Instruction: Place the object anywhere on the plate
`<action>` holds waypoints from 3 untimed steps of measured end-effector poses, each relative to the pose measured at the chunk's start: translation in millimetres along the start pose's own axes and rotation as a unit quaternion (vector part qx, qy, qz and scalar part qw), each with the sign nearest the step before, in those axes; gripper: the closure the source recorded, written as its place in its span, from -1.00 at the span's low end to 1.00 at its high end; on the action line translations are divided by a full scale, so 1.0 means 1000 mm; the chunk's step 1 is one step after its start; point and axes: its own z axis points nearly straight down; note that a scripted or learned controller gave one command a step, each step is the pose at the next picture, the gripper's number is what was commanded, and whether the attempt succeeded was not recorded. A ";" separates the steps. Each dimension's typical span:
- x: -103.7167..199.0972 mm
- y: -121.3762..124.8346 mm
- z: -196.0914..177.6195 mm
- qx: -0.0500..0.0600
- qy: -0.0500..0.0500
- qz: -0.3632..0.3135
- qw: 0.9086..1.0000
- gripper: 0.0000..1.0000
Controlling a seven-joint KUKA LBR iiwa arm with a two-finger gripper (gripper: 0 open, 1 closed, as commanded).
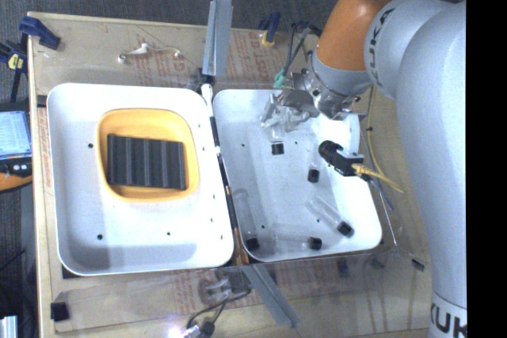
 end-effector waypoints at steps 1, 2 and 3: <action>0.049 -0.013 -0.010 0.000 0.000 -0.038 0.999 1.00; 0.103 -0.017 0.010 0.000 0.000 -0.177 0.984 1.00; 0.120 -0.027 0.011 0.001 0.000 -0.238 0.971 1.00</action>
